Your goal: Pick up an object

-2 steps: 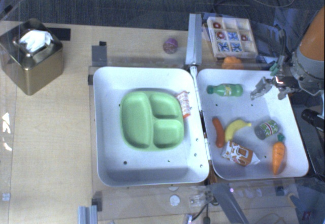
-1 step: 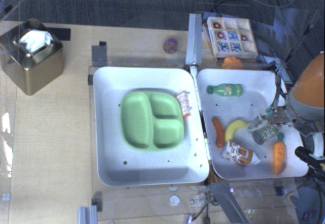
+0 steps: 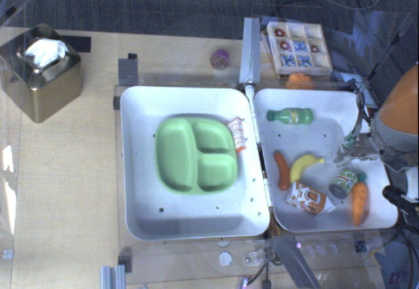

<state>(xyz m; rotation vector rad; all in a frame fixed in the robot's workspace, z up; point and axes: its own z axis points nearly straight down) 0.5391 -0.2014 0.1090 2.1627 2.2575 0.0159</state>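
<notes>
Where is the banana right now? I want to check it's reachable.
The banana lies in the middle of the right bin, between the sausage and the gripper, above the small carton.

A green bottle with a yellow label is laid on its side near the far edge of the right bin. A red-orange sausage is laid lengthwise near the bin's left edge, with a yellow banana just beside it, curved toward the middle. A small carton, orange and white, is found lying flat near the near edge. A small can is tilted beside an orange carrot, which is laid by the near right corner.
</notes>
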